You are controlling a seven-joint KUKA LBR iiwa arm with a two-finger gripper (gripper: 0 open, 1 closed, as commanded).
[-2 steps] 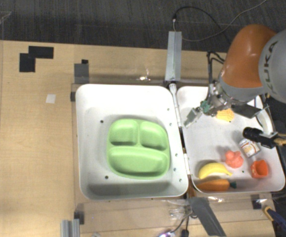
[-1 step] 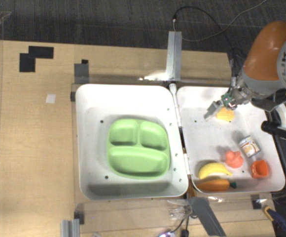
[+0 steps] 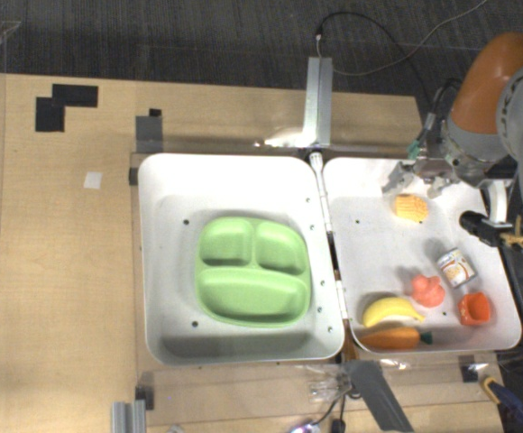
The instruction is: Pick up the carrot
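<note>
A light wooden counter (image 3: 54, 269) fills the left and middle, marked with black rectangular patches (image 3: 66, 105) near its far edge. Beyond it lies dark grey carpeted floor (image 3: 180, 25), crossed by a thin black cable (image 3: 397, 39). Lighting is even and soft.

We look down from one fixed camera set above the desk (image 3: 54, 242), tilted at a slant and far enough back to take in both white bins: the left bin (image 3: 167, 242), the right bin (image 3: 370, 242), and dark floor beyond.
</note>
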